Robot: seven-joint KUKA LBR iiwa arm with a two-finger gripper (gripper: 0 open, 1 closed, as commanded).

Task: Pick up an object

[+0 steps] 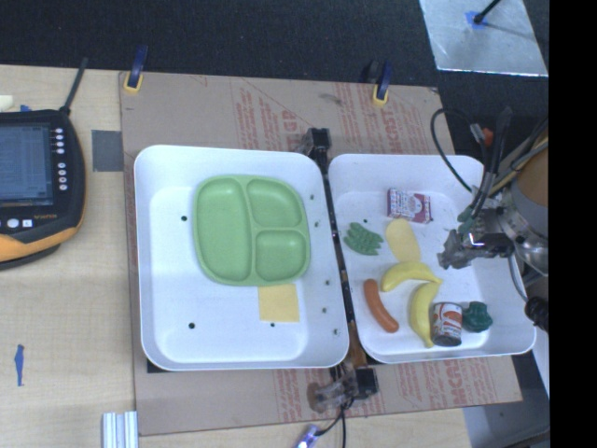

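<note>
Ok, approach step: gripper (459, 250) at mid-right of frame, jaw state unclear, holding nothing visible; next needs drop onto banana (417, 283).

right bin (373, 170) crowded, left bin (168, 343) edges open around green plate (250, 229)

Wooden bench (65, 343) under brown cardboard sheet (233, 110); dark carpeted floor (233, 17) beyond it.

The single camera is fixed above the bench (75, 343) and looks down at a slant from a moderate distance, so both white bins, the left bin (168, 343) and the right bin (504, 339), lie side by side in its frame.
</note>
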